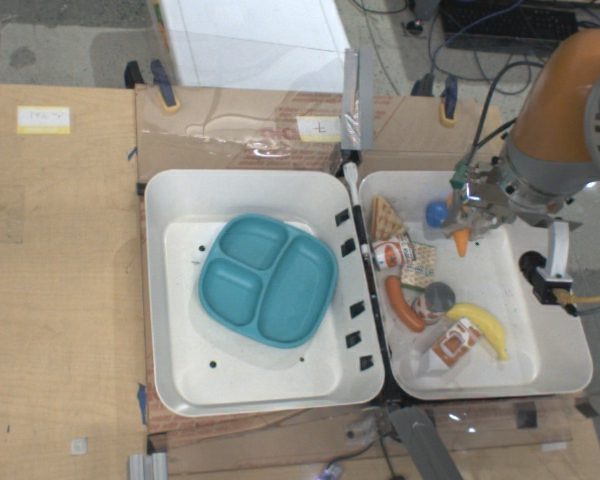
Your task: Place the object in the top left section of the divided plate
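A grey arm with an orange band is seen reaching in from the right over the right bin (580, 368), its gripper (467, 208) hanging above the far part of that bin, just beside a small blue ball (436, 212). A small orange, carrot-like piece (461, 240) is seen directly under the jaws; whether it is clamped between them or merely lying below cannot be told, and whether the jaws stand apart or together cannot be made out either. The teal divided plate (269, 280) is set in the left bin (165, 298), well apart from the gripper, with all three sections bare; its top left section is judged to be the small compartment at the far left of the plate. Other items are scattered in the right bin: a banana (483, 326), a red sausage (404, 305), a small can (438, 297) and some packets (416, 264).

The step in hand is judged to be the securing and lifting of the object. It would best be done with a straight rise, so that the ball beside it is not knocked, and with enough height gained for the divider (352, 168) between the bins to be cleared. The release should be made low over the small far-left compartment, so that the piece is not left rolling across a ridge into the large section
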Robot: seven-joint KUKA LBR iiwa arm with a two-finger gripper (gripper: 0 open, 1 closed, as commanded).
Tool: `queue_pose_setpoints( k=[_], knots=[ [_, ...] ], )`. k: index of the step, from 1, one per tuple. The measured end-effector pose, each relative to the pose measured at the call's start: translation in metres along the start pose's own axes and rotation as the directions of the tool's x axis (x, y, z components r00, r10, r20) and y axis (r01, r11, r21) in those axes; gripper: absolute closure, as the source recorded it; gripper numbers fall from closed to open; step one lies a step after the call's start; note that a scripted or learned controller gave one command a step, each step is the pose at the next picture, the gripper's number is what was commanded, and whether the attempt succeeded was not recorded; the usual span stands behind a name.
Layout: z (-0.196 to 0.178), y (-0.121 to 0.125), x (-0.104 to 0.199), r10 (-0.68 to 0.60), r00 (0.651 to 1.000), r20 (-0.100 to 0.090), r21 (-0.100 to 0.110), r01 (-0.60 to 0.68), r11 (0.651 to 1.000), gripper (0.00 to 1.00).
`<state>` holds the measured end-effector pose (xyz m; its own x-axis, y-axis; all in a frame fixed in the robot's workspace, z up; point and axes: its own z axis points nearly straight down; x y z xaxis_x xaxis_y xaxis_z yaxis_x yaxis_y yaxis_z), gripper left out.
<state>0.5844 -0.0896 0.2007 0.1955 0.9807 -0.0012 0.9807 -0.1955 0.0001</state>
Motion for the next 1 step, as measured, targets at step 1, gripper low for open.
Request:
queue_pose_setpoints(
  k=[1],
  knots=[
    [-0.0402,-0.0186,0.0692,-0.047,0.999,-0.002,-0.002,0.047,0.999,1.00]
  ],
)
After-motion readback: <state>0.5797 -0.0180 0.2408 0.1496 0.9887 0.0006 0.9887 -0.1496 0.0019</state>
